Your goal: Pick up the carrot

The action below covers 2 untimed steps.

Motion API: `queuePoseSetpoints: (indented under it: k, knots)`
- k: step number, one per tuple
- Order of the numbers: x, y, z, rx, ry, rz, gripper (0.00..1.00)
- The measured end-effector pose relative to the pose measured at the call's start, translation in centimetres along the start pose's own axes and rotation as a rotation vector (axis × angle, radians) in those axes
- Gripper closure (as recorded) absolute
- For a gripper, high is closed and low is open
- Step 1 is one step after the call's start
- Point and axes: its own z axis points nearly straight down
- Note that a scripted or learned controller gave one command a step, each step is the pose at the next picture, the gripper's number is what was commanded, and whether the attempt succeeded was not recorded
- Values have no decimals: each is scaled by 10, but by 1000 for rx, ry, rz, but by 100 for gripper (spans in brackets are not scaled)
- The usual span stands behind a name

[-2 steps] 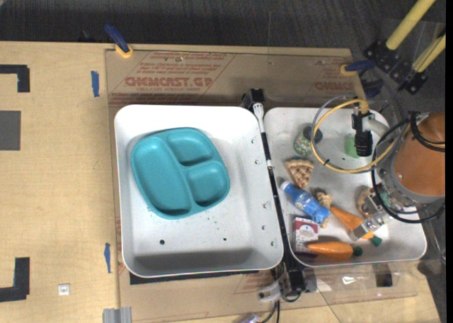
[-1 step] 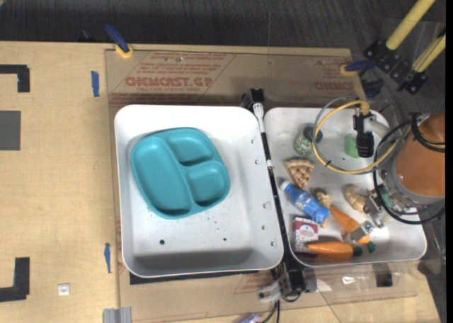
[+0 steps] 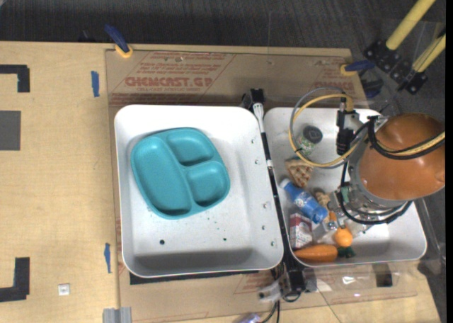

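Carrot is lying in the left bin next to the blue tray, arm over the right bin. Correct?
Not quite. The camera view shows the carrot in the right bin, near its front edge, not in the left bin. The blue tray sits in the left bin, away from the carrot. The arm is over the right bin, as you said.

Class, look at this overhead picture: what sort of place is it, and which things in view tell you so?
Probably a robotics lab test bench: a grey arm with an orange band reaches over two white bins, clamps pin a cardboard sheet, and tape marks the bench.
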Motion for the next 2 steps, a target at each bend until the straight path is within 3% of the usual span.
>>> queuePoseSetpoints:
  k: [1,2]
  knots:
    - [-8,-4,-11,9,-11,-4,100]
    - [-40,-2,-107,-4,-7,24,100]
